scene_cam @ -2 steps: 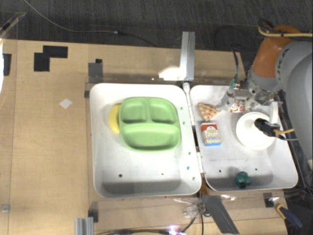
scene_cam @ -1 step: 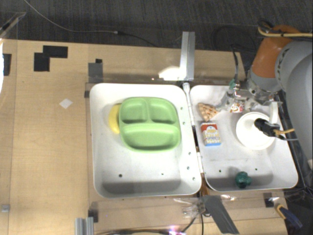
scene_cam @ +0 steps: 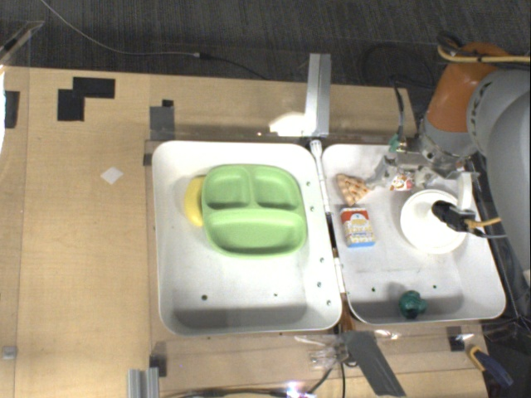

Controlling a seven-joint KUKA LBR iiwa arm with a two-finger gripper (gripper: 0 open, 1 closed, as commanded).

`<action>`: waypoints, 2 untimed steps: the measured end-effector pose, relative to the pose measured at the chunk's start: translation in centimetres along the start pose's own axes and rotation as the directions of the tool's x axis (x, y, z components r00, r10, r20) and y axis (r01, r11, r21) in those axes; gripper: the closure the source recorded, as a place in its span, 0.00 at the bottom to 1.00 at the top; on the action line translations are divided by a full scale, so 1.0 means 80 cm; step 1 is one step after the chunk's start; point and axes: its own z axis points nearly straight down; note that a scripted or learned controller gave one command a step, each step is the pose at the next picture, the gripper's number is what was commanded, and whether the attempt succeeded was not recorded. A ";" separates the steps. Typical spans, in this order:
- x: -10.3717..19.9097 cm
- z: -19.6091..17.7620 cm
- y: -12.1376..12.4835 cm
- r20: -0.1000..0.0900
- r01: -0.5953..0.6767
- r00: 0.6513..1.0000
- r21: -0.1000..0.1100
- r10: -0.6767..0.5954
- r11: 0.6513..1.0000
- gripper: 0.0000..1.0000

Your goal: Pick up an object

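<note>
White plastic is surrounding everything I am working with: the right bin (scene_cam: 489, 301) is holding a white bowl (scene_cam: 427, 222), a small red and blue box (scene_cam: 358, 226), a patterned snack packet (scene_cam: 352, 189) and a dark green object (scene_cam: 411, 304) at the near wall. The end effector (scene_cam: 404, 172) is hanging at the far right of that bin, just beside the bowl's far rim, and I cannot tell how it is set. I am judging the bowl's rim to be the main hazard, since a descent here is risking a clip that tips or slides it. The box and packet are lying flat, so a grasp could skate off. The green divided plate (scene_cam: 251, 209) is covering a yellow object (scene_cam: 192, 201) in the left bin (scene_cam: 178, 305).
</note>
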 end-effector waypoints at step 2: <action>0.027 -0.054 0.005 -0.022 -0.528 0.849 -0.025 0.528 0.849 0.00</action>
